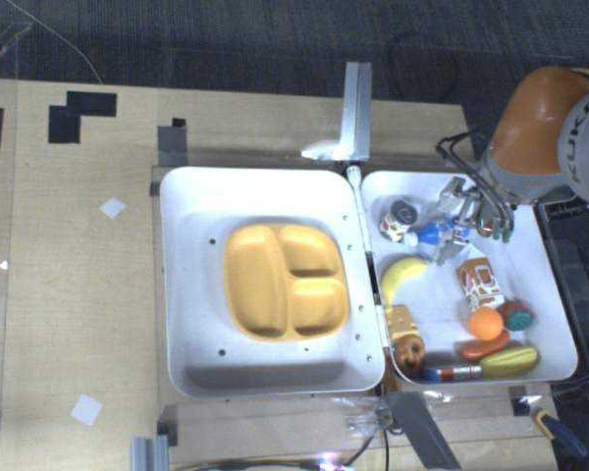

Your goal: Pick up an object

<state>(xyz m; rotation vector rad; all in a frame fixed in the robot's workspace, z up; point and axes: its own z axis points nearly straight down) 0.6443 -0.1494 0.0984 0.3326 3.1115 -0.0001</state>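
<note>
Camera view, from above at a slant, has the grey arm with its orange band reaching in from the right, its claw [458, 222] low over the far part of the right-hand shallow white bin [555, 292]. Whether the claw is spread or pressed together I cannot tell; metal parts and wires blur together there, and nothing can be seen pinched in it.

Just beside the claw lies a small blue plastic piece [433, 234], and next to that a short round can with a dark top [400, 217]. Nearer the middle of the bin sits a yellow lemon-like toy fruit [401, 273]. Towards the near edge are an orange-and-white printed carton [478, 281], a round orange ball [487, 323], a yellow banana-shaped toy [508, 360] and a tan block with a printed face [403, 330].

The left bin [187, 263], also on the wooden tabletop [69, 292], carries a yellow moulded tray with three compartments [283, 281].

By position the blue piece looks the likeliest target. It is probably light, stiff plastic, somewhat slick, and small enough to skid or tip if struck off centre; closing across its narrow width, straight from above, seems best. The can touches or nearly touches it, so a finger may catch on that. The lemon would be rounder and apt to roll out of a shallow pinch.
</note>
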